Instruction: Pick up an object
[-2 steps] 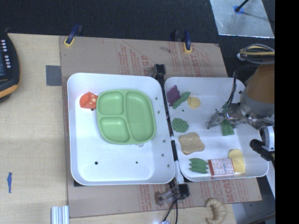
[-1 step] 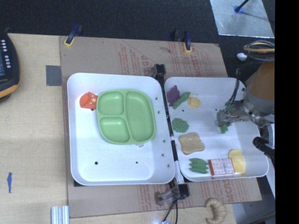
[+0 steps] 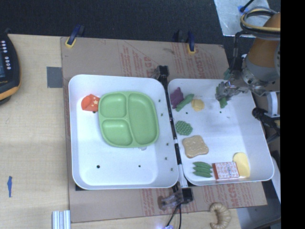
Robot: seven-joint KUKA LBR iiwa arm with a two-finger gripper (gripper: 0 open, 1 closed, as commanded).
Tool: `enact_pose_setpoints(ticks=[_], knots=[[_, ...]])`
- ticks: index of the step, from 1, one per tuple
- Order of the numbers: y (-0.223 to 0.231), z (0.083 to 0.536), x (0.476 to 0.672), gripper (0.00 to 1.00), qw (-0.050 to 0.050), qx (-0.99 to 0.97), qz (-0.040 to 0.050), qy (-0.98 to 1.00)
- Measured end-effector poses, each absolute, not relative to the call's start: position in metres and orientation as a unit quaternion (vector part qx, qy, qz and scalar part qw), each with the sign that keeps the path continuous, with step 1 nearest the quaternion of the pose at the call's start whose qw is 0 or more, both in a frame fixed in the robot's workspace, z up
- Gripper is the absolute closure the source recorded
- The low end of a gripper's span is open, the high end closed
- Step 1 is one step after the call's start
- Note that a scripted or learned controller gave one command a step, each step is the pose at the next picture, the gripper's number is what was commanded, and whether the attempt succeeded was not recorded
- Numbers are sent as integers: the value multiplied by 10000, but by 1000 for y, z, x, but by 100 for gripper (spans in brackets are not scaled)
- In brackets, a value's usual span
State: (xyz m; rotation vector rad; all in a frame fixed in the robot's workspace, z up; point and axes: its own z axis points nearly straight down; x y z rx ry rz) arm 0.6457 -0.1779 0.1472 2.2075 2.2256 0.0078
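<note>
My gripper point(image 3: 222, 98) hangs over the far part of the right bin point(image 3: 255, 128), its dark fingers pointing down with nothing visibly between them. Just left of it lie a small yellow piece point(image 3: 198, 104), a green bean pod point(image 3: 185, 101) and a purple piece point(image 3: 176, 97). Nearer the front of that bin are a green textured leaf point(image 3: 183, 127), a toast slice point(image 3: 195, 146), a green pea pod point(image 3: 202, 169), a red-and-white box point(image 3: 225, 170) and a yellow lemon-like piece point(image 3: 242, 163).
The left bin point(image 3: 83, 171) holds a green divided plate point(image 3: 128, 119) and a red toy point(image 3: 90, 102) at its far left. A tan curled object point(image 3: 220, 215) lies on the bench in front of the bins. Clamps sit along the cardboard's far edge.
</note>
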Motion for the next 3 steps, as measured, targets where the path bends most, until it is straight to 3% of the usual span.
enact_pose_setpoints(ticks=[1, 2, 3], knots=[[-198, 218, 598, 100, 11, 7069, 0, 7073], [-100, 232, 590, 100, -26, 7026, -8, 7116], [-19, 229, 570, 100, -33, 7027, -21, 7114]])
